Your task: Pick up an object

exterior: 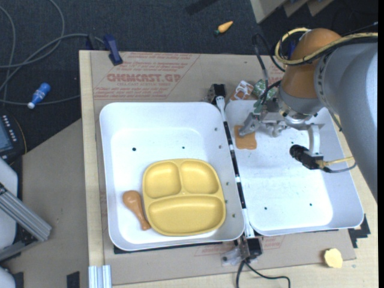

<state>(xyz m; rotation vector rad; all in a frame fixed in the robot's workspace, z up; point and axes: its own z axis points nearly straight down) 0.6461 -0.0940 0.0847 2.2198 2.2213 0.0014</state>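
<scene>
A flat tan piece (pixel 245 139) lies in the right bin (pixel 288 203), close to that bin's left wall and toward the back. My gripper (pixel 257 125) is low over the bin's back left part, just above and to the right of the tan piece, at its edge. Whether anything is held cannot be made out. In the left bin (pixel 120 131) sits a yellow divided plate (pixel 183 195). An orange-brown spoon (pixel 136 207) lies against the plate's left side.
A small crumpled wrapper (pixel 243 90) and a green bit (pixel 260 89) sit at the right bin's back rim. The grey arm (pixel 351 83) covers the bin's back right. A yellow lump (pixel 332 257) lies on the bench at front right, and a blue clamp (pixel 112 49) at back left.
</scene>
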